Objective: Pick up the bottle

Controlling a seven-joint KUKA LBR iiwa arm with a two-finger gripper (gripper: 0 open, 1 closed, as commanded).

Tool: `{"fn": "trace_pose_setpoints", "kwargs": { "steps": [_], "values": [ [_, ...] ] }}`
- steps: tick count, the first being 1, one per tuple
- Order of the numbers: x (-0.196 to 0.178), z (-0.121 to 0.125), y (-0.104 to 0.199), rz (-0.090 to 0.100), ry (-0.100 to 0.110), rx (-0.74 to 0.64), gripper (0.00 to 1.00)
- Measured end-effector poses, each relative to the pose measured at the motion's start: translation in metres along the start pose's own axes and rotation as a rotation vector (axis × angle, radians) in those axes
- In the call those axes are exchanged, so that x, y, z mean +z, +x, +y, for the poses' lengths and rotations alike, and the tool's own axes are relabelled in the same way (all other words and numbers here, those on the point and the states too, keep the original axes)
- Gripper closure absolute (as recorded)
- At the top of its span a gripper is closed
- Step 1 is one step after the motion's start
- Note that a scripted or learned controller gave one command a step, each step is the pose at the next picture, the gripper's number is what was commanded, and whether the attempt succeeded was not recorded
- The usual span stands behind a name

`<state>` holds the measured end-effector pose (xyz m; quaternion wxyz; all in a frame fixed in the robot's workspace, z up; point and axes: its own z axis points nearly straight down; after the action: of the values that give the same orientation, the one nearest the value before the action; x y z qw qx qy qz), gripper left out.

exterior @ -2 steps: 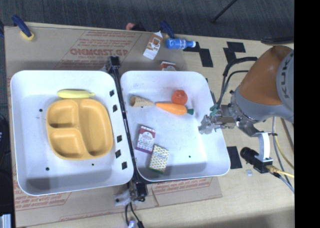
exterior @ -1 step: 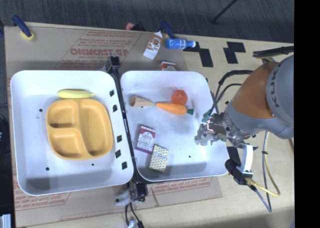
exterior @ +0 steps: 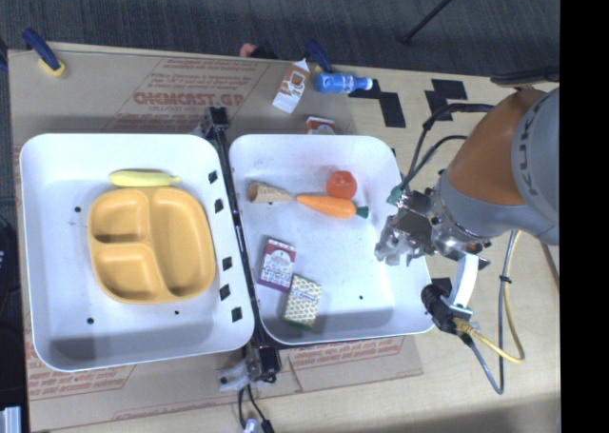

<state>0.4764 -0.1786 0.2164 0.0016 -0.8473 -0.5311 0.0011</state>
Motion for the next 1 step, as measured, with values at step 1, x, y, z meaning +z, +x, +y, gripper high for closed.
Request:
{"fn": "trace_pose_setpoints", "kwargs": {
  "steps": [1],
  "values": [
    [0.0544,0.0015,-0.0046,0.0,0.002,-0.048,1.0]
  ]
}}
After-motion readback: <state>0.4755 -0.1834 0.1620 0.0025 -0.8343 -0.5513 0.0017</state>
